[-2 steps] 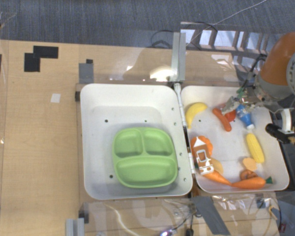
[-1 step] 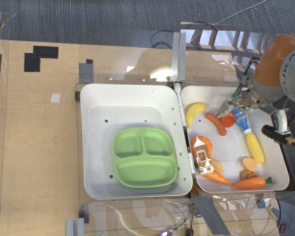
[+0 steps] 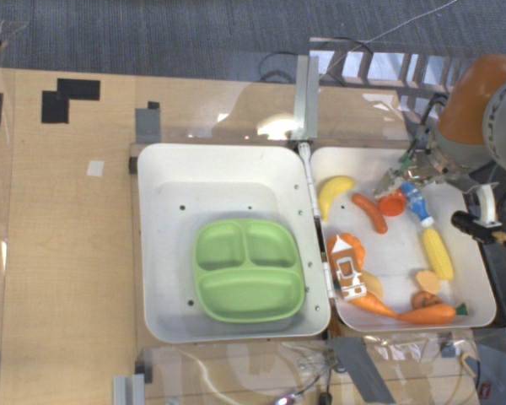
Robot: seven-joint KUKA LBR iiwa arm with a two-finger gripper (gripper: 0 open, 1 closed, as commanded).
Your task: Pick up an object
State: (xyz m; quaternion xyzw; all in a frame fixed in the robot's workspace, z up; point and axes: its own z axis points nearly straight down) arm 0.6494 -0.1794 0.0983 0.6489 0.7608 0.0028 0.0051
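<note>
My gripper [image 3: 407, 174] hangs low over the back of the right bin [image 3: 481, 310], just above a small red piece [image 3: 392, 205] and a blue bottle [image 3: 417, 203]. Nothing can be seen held in it. To its left lie a red sausage [image 3: 371, 213] and a yellow banana [image 3: 334, 194]. A corn cob [image 3: 437, 254] lies along the bin's right side. An orange juice carton [image 3: 347, 266] sits near the divider. A carrot [image 3: 409, 314] lies along the front wall, with a small round piece [image 3: 427, 281] behind it.
The left bin [image 3: 164, 192] holds a green divided plate [image 3: 249, 270] toward its front. A metal post [image 3: 307, 99] stands behind the divider between the bins. The grey arm with its orange band [image 3: 476, 99] comes in from the upper right.
</note>
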